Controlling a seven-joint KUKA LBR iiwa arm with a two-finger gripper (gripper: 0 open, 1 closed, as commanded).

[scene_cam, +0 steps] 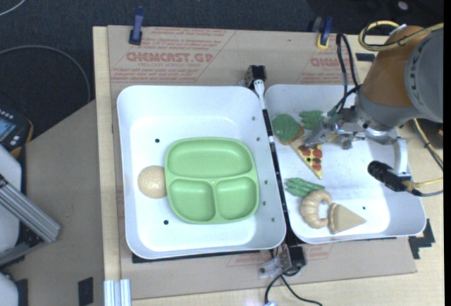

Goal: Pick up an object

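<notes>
The tool (317, 135) hangs low over the pizza slice (312, 156) in the right bin (402, 216); its grip I cannot tell.

- The brown board (211, 51) under the two bins carried red printed lettering that read "CHEMCAST G.P" in large capitals, running along its far edge behind the left bin (134, 178).
- A smaller line of red print sat above that word on the same board, too small to read.
- More red lettering showed on the board behind the right bin (409, 216), near the blue clamp (324, 33), but it was partly covered and could not be read.
</notes>
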